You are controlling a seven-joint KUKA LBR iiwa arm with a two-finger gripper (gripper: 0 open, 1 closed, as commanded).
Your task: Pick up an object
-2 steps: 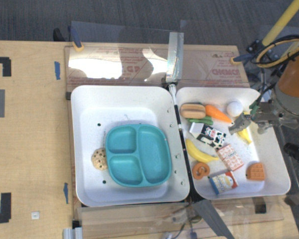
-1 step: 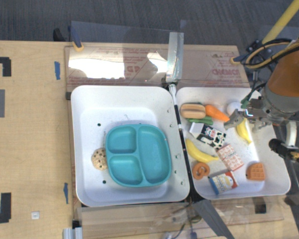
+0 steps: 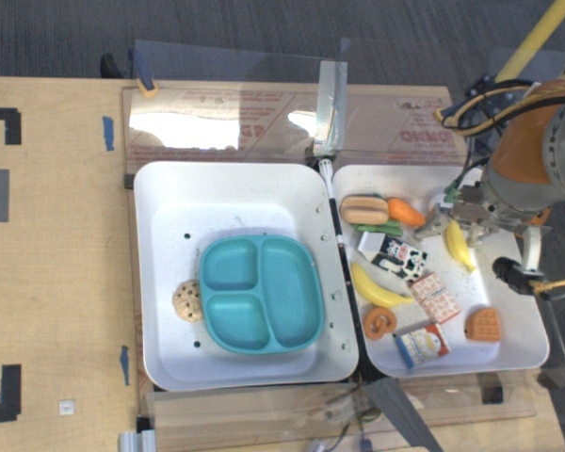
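Noted, at the front edge of the right white bin (image 3: 537,354), a small blue, white and orange carton (image 3: 421,344); print on it too small to read. Lay just beside a brown ring-shaped pretzel toy (image 3: 380,323), with an orange waffle-like square (image 3: 484,325) toward the front right corner. Sat a little farther back: a red-and-white patterned packet (image 3: 435,298), lettering not legible, touching a long yellow banana (image 3: 381,288) that ran slantwise from the bin's left edge toward its middle. Rested behind that a black-and-white blotched carton (image 3: 395,255), tilted, markings unreadable.

Held, in the left white bin (image 3: 160,196), a teal three-compartment plate (image 3: 260,292) near the front, and a tan speckled cookie (image 3: 186,299) touching the plate's left rim, partly hidden by it.

Lay in the right bin's back right part a small yellow banana (image 3: 460,246), long axis running front to back, slightly slanted. Hung just behind it the gripper (image 3: 455,213), low over the bin; could not tell whether clenched or released, nor whether touching anything. Sat along the back edge a hot dog in a bun (image 3: 364,210) and an orange carrot (image 3: 405,213), both lengthwise left to right, over something green, mostly covered.

Stood beyond both bins a brown cardboard sheet (image 3: 395,121) under glossy film, red printing upside down and blurred.
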